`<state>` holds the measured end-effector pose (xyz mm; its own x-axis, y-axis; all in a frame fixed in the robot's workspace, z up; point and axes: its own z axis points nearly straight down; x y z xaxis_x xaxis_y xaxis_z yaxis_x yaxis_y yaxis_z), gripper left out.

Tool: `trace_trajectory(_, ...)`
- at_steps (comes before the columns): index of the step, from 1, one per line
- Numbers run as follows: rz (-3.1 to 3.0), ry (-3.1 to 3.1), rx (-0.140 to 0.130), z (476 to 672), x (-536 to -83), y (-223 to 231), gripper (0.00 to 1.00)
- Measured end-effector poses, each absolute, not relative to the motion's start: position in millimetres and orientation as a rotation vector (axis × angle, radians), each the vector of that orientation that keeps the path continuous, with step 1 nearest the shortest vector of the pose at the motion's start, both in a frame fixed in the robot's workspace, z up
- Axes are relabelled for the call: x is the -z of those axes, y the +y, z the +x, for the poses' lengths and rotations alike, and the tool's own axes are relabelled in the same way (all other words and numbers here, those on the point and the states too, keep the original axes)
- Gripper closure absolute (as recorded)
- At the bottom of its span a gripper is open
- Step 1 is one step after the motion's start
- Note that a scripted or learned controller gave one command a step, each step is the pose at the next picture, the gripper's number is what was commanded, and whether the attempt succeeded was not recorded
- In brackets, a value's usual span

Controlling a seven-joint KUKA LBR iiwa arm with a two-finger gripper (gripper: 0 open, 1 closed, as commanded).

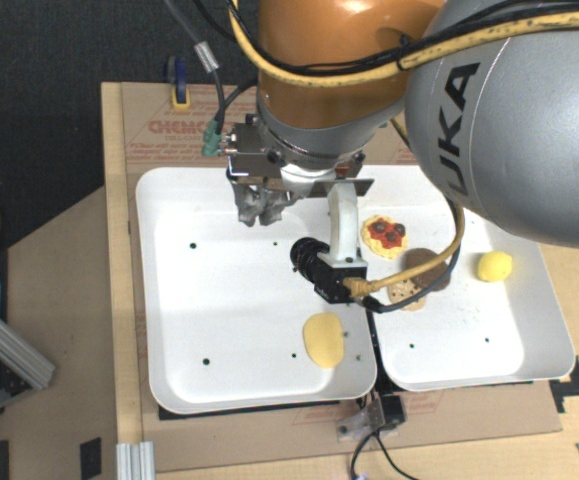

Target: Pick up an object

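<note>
My gripper (261,206) hangs over the far middle of the left bin (169,298), with bare white floor beneath it. A flat pale yellow oval piece (323,339) lies near that bin's front right corner, well in front of the gripper. In the right bin (514,343) sit a small toy pizza (384,235), a brown cookie (421,271) partly behind a cable, and a yellow lemon-like lump (494,266). Nothing shows in the gripper.
A black fitting with a yellow-brown cable (334,273) hangs from the wrist over the wall between the bins. The arm's orange band and grey body cover the back of the right bin. A cardboard sheet (129,168) lies under both bins.
</note>
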<state>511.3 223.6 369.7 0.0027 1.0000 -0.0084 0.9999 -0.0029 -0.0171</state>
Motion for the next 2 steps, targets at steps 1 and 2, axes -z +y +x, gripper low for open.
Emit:
trace_trajectory(1, -2.219, -2.224, 0.005, 487.0, -398, 225, 1.00)
trace_trajectory(2, -2.220, -2.219, -0.007, 478.6, -378, 224, 1.00)
